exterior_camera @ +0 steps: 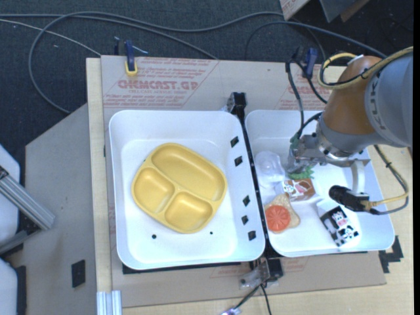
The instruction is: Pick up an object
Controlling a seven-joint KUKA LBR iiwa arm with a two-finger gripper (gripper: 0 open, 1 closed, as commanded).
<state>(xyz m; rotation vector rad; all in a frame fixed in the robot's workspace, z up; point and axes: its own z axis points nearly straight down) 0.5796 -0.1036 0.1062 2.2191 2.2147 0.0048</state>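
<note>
My gripper reaches down into the right bin, near its middle. A small green thing lies right at the gripper's tip, partly hidden by it, and I cannot tell whether it is held. Just below it lies a brown and red packet. A clear plastic piece sits to the gripper's left. An orange-red round piece rests on a tan slice at the bin's front left. A black and white block lies at the front right.
The left bin holds a yellow divided plate. A black divider with clips runs between the two bins. Cables trail over the bench behind the bins. The arm's grey and orange body hangs over the right bin's back.
</note>
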